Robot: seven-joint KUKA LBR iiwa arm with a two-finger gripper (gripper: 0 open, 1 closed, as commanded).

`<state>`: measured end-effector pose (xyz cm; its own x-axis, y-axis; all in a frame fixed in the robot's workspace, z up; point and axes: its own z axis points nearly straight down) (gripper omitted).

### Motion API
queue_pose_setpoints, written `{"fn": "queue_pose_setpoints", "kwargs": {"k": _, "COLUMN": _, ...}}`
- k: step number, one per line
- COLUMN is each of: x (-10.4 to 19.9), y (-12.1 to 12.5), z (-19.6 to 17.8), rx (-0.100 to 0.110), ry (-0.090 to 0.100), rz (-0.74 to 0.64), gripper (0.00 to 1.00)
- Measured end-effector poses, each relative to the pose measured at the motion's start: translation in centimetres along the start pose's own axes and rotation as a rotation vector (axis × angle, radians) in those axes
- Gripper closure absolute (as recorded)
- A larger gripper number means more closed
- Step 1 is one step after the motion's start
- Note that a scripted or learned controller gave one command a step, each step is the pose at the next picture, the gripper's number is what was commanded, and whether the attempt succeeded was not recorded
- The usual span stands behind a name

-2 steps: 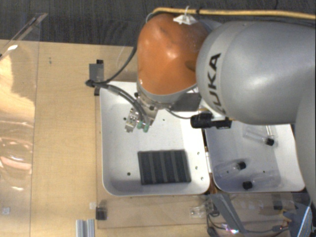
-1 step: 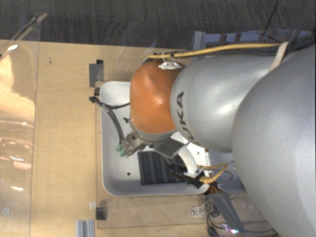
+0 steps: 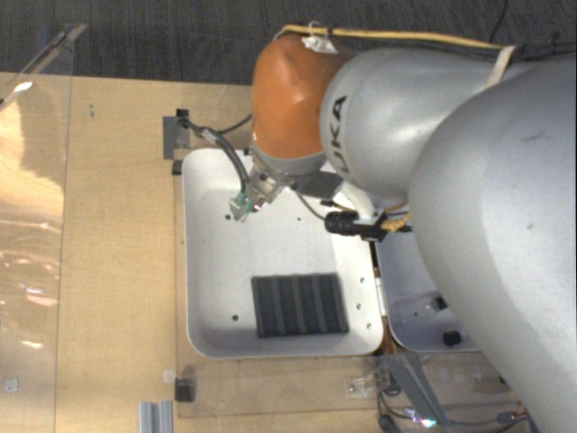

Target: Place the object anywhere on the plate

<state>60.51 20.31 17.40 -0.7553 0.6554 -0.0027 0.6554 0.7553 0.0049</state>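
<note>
Grey and orange, the arm is seen reaching over the left white bin, its gripper hung above the bin's upper part; whether the gripper is apart or closed cannot be told. A dark ribbed plate is seen lying flat near the bin's lower edge, well apart from the gripper

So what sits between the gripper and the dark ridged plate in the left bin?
Nothing: in the camera view the gripper hangs over the upper part of the left bin, and only bare white bin floor runs from there down to the dark ridged plate.
</note>
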Motion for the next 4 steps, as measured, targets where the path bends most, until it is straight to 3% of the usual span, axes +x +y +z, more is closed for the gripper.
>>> {"fn": "queue_pose_setpoints", "kwargs": {"k": 1, "x": 2.3, "y": 1.2, "z": 0.2, "rx": -0.002, "ry": 0.0, "rz": -0.302, "gripper": 1.0}}
{"fn": "queue_pose_setpoints", "kwargs": {"k": 2, "x": 8.6, "y": -3.1, "z": 4.3, "rx": 0.001, "ry": 0.002, "rz": -0.083, "gripper": 1.0}}
{"fn": "queue_pose_setpoints", "kwargs": {"k": 3, "x": 6.9, "y": -7.5, "z": -6.1, "rx": -0.004, "ry": -0.002, "rz": -0.341, "gripper": 1.0}}
{"fn": "queue_pose_setpoints", "kwargs": {"k": 4, "x": 5.7, "y": -0.6, "z": -9.4, "rx": -0.004, "ry": -0.002, "rz": -0.081, "gripper": 1.0}}
